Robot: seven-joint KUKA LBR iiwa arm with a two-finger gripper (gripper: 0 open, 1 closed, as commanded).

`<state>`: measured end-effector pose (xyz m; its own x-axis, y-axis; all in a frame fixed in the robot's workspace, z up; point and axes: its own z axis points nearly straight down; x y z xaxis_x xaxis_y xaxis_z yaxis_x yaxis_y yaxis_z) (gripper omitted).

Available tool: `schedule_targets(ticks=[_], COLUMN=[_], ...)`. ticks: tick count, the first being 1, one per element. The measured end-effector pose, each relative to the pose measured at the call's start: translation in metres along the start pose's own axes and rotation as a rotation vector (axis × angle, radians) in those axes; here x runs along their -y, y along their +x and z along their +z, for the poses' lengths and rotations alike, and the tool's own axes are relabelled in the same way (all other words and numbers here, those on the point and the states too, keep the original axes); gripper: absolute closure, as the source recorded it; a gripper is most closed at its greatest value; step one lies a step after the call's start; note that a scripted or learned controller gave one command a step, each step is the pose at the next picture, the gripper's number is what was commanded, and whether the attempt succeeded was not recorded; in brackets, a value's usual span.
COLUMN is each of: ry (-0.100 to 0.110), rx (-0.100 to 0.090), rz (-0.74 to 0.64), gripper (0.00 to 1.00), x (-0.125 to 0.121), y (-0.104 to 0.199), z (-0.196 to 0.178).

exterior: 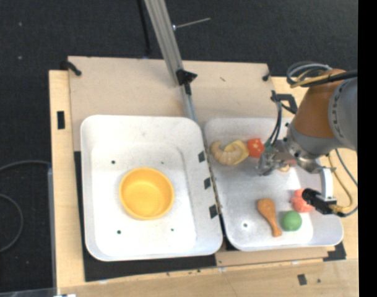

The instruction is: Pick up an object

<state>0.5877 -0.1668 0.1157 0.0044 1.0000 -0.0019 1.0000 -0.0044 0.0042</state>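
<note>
Hovering over the right bin [238, 129], my gripper [270, 164] sits low, and I cannot tell its state. A tomato [255, 146] lies just up-left of it, a croissant [229, 153] farther left, a drumstick [269, 215] and green ball [291, 221] below.

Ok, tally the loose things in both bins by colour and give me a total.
Yellow: 1, the bowl
Tan: 1, the croissant-like piece
Orange: 1, the drumstick-shaped piece
Red: 1, the small red piece
Green: 1, the ball
Pink: 1, the pink piece
Total: 6
</note>
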Motion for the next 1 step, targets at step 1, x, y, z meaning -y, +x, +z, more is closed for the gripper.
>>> schedule_targets(ticks=[1], ry=[0.003], rx=[-0.001], rz=[-0.007], gripper=[1.0], x=[-0.0061], y=[0.004], z=[-0.0574])
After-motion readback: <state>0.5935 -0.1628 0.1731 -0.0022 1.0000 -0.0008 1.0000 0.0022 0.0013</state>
